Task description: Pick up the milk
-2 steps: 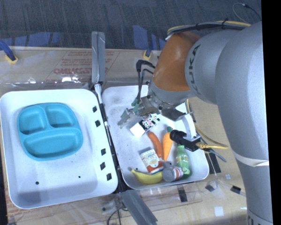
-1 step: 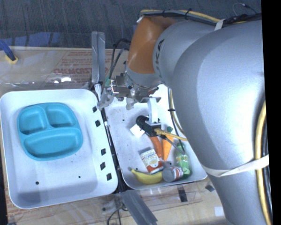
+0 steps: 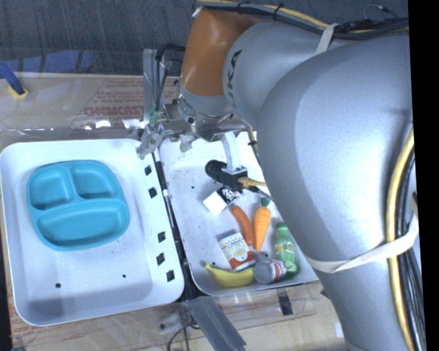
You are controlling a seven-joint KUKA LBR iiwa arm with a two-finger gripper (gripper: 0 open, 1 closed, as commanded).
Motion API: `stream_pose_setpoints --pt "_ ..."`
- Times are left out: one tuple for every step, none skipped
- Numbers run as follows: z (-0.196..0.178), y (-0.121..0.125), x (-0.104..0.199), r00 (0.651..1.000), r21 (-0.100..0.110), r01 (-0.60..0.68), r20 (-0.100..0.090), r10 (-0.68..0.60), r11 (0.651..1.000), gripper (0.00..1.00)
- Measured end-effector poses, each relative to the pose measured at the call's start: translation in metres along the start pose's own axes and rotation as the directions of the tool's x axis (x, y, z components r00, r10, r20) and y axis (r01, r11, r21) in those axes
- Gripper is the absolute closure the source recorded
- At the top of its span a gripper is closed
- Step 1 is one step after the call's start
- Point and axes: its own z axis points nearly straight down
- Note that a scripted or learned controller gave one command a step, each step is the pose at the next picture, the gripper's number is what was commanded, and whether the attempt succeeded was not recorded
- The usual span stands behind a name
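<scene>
The milk (image 3: 235, 249) is a small white and red carton lying in the right bin (image 3: 188, 209), near its front edge among other groceries. My gripper (image 3: 166, 141) hangs over the far left corner of that bin, close to the divider between the bins and well behind the milk. Its two metal fingers (image 3: 147, 143) stand spread apart, open, with nothing between them. The large grey arm covers the right bin's right side.
Two carrots (image 3: 251, 224), a green bottle (image 3: 285, 245), a yellow banana (image 3: 228, 275) and a grey can (image 3: 265, 271) crowd around the milk. A blue divided plate (image 3: 78, 203) lies in the left bin (image 3: 35, 291).
</scene>
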Motion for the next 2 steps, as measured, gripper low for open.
stream_pose_setpoints --pt "0.000 -0.038 -0.079 0.982 0.002 0.188 -0.001 -0.188 0.982 0.00" --pt "0.071 -0.049 -0.148 0.944 0.001 0.329 -0.001 -0.329 0.944 0.00"
